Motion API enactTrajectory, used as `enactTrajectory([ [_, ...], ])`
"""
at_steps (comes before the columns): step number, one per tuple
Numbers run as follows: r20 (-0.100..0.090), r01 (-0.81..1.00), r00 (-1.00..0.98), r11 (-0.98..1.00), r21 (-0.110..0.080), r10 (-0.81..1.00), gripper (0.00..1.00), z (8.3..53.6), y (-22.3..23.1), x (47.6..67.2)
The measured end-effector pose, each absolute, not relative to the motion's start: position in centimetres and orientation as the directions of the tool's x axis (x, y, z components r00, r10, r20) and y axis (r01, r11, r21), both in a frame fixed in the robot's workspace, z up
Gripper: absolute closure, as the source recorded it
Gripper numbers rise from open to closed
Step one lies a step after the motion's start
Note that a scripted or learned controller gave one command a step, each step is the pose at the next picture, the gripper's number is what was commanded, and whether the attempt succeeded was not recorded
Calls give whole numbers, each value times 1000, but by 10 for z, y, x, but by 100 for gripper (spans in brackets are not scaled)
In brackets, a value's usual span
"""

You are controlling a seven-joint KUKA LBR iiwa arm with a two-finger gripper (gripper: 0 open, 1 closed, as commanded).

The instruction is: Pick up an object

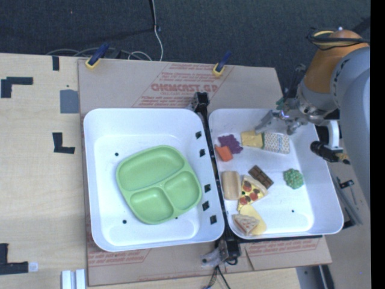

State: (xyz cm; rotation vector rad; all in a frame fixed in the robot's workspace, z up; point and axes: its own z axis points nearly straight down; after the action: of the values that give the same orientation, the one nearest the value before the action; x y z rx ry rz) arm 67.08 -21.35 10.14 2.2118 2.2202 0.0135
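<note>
Camera view: gripper (278, 123) near bin rim (258, 109)

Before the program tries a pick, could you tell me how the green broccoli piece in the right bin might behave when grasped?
The broccoli looks small and rounded, so probably light and apt to roll if nudged. Its bumpy surface should give fingers some grip. It lies apart from other items, so a push would likely move it alone.

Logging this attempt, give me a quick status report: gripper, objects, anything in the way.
Gripper low over right white bin, nothing seen held. Yellow cheese wedge and speckled white block just beneath. Purple grapes close by.
</note>
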Motion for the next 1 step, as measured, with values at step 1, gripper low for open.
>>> enactTrajectory([
  [1,-4,1000,2,-2,18,1000,0,93,-189,609],
])
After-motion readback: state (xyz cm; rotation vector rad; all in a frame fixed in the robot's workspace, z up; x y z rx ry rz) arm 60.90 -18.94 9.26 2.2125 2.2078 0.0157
